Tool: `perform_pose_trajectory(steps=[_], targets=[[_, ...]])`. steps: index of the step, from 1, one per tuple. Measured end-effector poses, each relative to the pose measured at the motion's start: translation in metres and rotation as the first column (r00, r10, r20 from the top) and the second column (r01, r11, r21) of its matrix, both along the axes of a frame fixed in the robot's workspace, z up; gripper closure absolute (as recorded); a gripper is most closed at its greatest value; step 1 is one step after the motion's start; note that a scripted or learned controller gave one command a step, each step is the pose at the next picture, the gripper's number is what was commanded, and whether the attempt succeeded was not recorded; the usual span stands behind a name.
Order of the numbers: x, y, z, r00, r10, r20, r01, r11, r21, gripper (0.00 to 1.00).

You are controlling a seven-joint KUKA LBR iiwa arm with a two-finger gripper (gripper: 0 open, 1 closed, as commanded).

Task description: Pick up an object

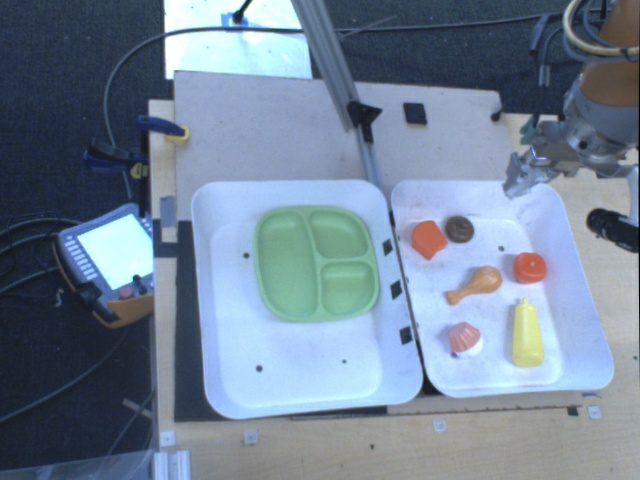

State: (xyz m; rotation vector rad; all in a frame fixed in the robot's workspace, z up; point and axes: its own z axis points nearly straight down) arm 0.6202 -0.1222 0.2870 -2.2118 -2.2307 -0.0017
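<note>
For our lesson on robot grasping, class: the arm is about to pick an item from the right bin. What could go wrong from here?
1. The gripper hangs over the right bin's far rim, so a straight descent might hit the wall.
2. The orange block and brown disc lie close together; closing on one could nudge the other.
3. The yellow bottle lies flat and rounded, so it might roll or slip from the grasp.
</note>
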Motion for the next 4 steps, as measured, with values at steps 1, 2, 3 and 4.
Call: perform_pose_trajectory(steps=[1,2,3,4], targets=[[-0.009,0.05,-0.014,1.0,0.0,0.0,0.0,1.0,0.0,1.0],[-0.027,0.096,-0.032,1.0,0.0,-0.002,0.0,1.0,0.0,1.0],[-0.05,0.144,-0.048,1.0,0.001,-0.003,-0.001,1.0,0.001,1.0],[-0.061,0.19,-0.056,1.0,0.001,-0.001,-0.001,1.0,0.001,1.0]])
